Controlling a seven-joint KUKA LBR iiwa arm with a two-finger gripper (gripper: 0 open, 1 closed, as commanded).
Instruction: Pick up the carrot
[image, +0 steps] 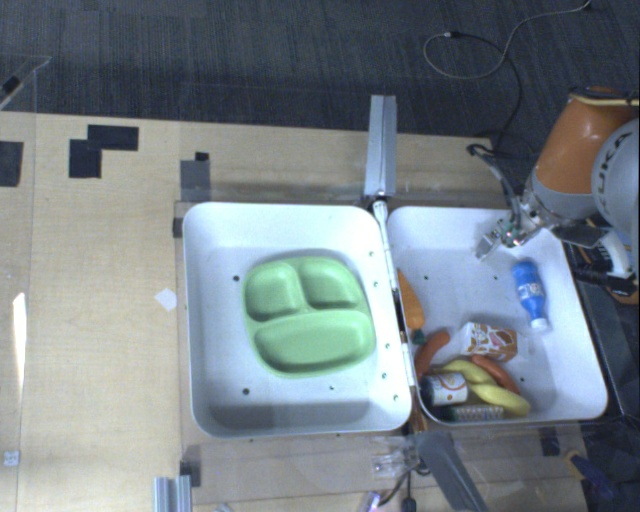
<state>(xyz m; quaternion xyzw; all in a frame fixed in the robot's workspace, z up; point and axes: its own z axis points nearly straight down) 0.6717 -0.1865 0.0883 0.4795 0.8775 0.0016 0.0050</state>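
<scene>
Fingers of the gripper (497, 240) are too small and blurred to tell whether they stand apart or together; it hangs over the upper part of the right bin (590, 400), near a blue bottle (530, 292). Well apart from it, the carrot (409, 305) lies against that bin's left wall, above a banana (490, 392). A green divided plate (308, 312) sits in the left bin (205, 330).
</scene>
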